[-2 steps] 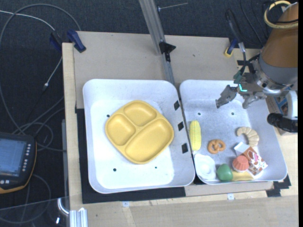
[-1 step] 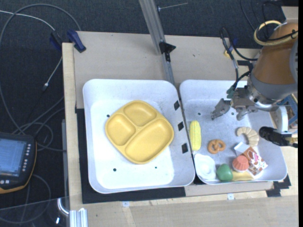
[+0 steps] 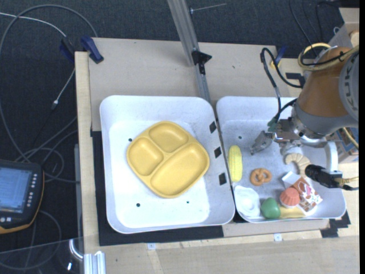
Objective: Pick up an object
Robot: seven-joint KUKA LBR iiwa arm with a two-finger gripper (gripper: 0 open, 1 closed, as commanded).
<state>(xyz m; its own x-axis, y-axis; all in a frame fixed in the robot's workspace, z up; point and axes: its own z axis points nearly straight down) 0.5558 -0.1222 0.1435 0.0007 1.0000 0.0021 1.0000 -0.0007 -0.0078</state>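
I see the end effector (image 3: 261,143) over the right bin (image 3: 228,110), fingers spread and pinching nothing. Just below it lie the corn (image 3: 235,162) and the pretzel (image 3: 260,177); a green ball (image 3: 270,209) and an orange shell (image 3: 289,197) sit near the front rim. The left bin (image 3: 114,119) holds 1 yellow tray (image 3: 167,158).

A robotics lab bench.
Loose cables (image 3: 34,67) lay on dark carpet beside a teach pendant (image 3: 17,196), and an aluminium camera mast (image 3: 182,16) rose behind the wooden bench (image 3: 85,153).
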